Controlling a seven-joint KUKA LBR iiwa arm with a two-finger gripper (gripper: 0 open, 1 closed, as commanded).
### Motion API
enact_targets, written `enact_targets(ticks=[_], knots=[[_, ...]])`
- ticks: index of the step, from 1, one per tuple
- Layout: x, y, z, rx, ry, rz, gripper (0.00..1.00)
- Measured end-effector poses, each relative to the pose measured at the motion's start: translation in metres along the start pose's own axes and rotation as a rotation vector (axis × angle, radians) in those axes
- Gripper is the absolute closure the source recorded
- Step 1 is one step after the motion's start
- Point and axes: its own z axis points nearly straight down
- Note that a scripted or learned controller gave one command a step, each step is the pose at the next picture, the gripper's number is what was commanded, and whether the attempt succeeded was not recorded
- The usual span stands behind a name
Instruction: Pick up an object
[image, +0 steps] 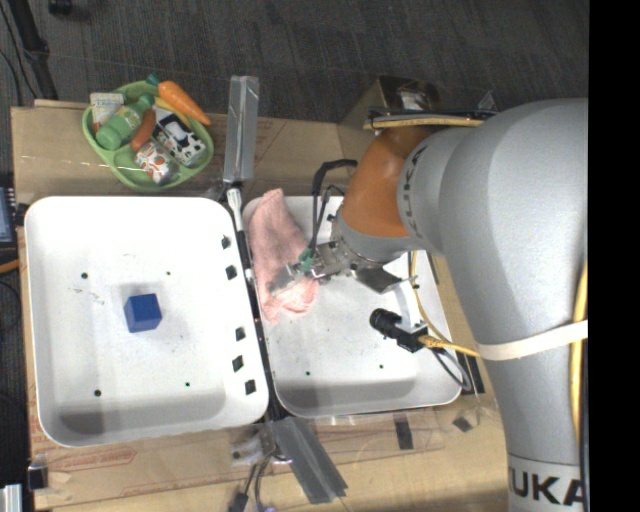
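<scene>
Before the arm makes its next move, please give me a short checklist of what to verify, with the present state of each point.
1. Gripper is over a target: ok, it sits at the pink cloth in the right bin.
2. Cloth is between the jaws: cannot tell, the wrist hides them.
3. Cloth lies fully inside the bin: not ok, its left edge rests against the divider side.
4. Blue cube is out of the way: ok, alone in the left bin.
5. Cable is clear of the cloth: ok.
</scene>
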Motion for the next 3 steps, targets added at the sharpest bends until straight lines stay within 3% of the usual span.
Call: enact_targets(ticks=[1,2,3], knots=[[0.0009,-0.0003,-0.0090,0.004,0.002,-0.004,1.00],[0.0008,-0.0002,-0.0092,0.003,0.002,-0.004,0.00],[-0.0032,0.0058,-0.0010,-0.003,-0.002,-0.011,0.00]])
